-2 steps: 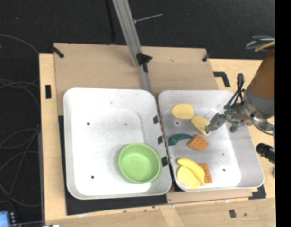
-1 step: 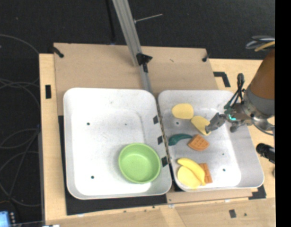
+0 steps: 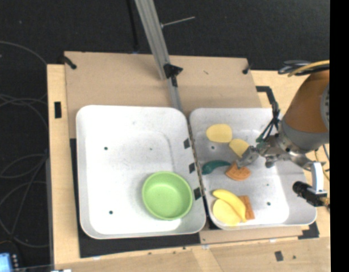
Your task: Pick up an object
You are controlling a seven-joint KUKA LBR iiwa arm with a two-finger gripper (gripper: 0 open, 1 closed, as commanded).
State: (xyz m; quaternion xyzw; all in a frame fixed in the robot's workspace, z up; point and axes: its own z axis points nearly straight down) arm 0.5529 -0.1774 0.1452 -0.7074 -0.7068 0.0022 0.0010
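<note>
Two white bins are seen side by side on the table [image 3: 123, 78]. One green bowl [image 3: 167, 195] lies in the left bin [image 3: 106, 135], near its front right corner. The right bin [image 3: 276, 203] holds two yellow pieces [image 3: 219, 133] at the back, one teal piece [image 3: 215, 166] by the left wall, one orange slice [image 3: 238, 174] at the middle, and one yellow pile [image 3: 228, 207] with an orange strip [image 3: 248, 207] at the front. The tool [image 3: 246, 158] is placed just above the slice, beside the nearer yellow piece; its state cannot be told. A metal post [image 3: 154, 35] crosses the table behind the bins.
</note>
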